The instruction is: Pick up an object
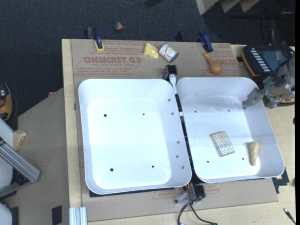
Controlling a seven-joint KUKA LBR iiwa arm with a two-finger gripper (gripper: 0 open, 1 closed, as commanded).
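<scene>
Two objects lie in the right bin (206,90). A small flat block with a pale checked pattern (222,143) rests near the bin's middle front. A tan cone-shaped piece (253,152) lies to its right, close to the right wall. My gripper (252,100) reaches in over the bin's upper right rim, tilted down to the left, well above and behind both objects. Nothing shows in it. The arm's wrist (281,89) sits just outside the rim at the view's right edge.
The left bin (89,125) adjoins the right one. On the board behind the bins lie a yellow wedge (150,51), a small white can (168,52) and a tan pear-shaped piece (213,63). Blue clamps (98,37) hold the board. A black device (258,60) sits back right.
</scene>
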